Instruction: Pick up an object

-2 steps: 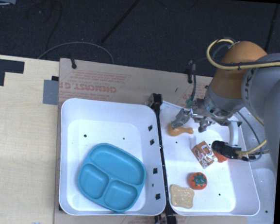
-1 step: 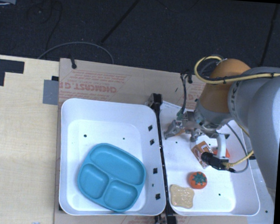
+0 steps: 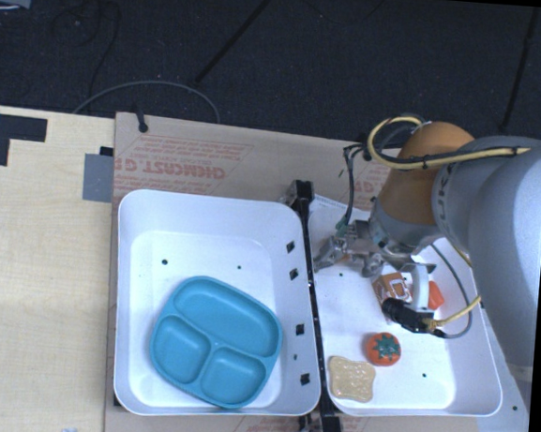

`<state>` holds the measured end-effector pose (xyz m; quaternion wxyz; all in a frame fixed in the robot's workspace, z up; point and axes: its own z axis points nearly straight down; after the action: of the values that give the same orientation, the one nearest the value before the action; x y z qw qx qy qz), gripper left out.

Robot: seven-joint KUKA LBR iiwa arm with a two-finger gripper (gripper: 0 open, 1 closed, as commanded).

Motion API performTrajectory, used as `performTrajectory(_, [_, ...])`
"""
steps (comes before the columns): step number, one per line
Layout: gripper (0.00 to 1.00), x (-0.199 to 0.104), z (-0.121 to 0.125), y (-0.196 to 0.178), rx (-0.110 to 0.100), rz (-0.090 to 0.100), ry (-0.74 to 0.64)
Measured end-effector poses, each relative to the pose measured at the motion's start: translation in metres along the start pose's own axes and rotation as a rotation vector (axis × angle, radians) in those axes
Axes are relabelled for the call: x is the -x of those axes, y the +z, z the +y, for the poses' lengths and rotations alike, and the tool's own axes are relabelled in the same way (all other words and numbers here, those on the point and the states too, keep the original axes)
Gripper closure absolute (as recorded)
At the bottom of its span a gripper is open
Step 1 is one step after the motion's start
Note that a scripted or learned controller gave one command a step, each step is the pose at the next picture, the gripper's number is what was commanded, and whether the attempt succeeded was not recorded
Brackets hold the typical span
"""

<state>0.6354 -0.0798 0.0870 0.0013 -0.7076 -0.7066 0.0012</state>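
Camera view has us looking down at two white bins side by side, so let's go near to far. Nearest in the right bin (image 3: 481, 393) is a flat beige cracker-looking piece (image 3: 351, 378) by the near wall. Just beyond it and a touch to the right sits a small round orange toy with a green top (image 3: 383, 348), kind of pumpkin-ish. Those two are near each other but we can't say they touch. Over in the left bin (image 3: 146, 237) there's a blue divided plate (image 3: 216, 341) lying flat in the near half.

Farther back in the right bin is a small orange and white item (image 3: 405, 290), partly covered by black cable, so we won't guess what it is. Right by it, toward the far left of that bin, is the gripper (image 3: 350, 252), low over the floor near the divider between the bins. Whether it's spread wide or pinched narrow, we honestly can't tell; the metal bits and cables blur together. We see nothing clearly held.

The bit that matters for a pick: the orange and white item lies just to the right of the gripper and slightly nearer, while the round toy and the beige piece sit nearer still. Our read is the grab hasn't landed yet, and the closest candidate is that half-hidden item.
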Motion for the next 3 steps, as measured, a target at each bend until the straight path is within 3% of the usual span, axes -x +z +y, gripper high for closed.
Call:
performTrajectory(1, [1.0, 0.001, 0.0, -0.01, -0.002, 0.0, 0.004])
performTrajectory(3, [1.0, 0.006, 0.002, -0.102, 0.005, 0.0, 0.002])
